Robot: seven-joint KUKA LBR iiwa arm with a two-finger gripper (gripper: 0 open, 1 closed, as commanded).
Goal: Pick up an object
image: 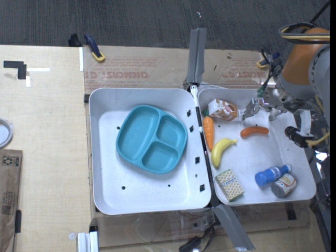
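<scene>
The right bin (298,190) holds an orange carrot (209,132), a yellow banana (221,149), a red-orange sausage (254,132), a brown-and-white packet (222,109), a patterned box (229,185), a blue bottle (271,175) and a small can (284,185). My gripper (253,110) hangs over the bin's far side, just above the sausage and right of the packet. Its fingers look spread, with nothing between them.
The left bin (105,156) carries a blue three-section plate (151,138). A grey divider post (196,56) rises behind where the bins meet. The arm's body and cables (304,67) crowd the right bin's far right corner. A blue-and-yellow clamp (94,49) lies on the cardboard behind.
</scene>
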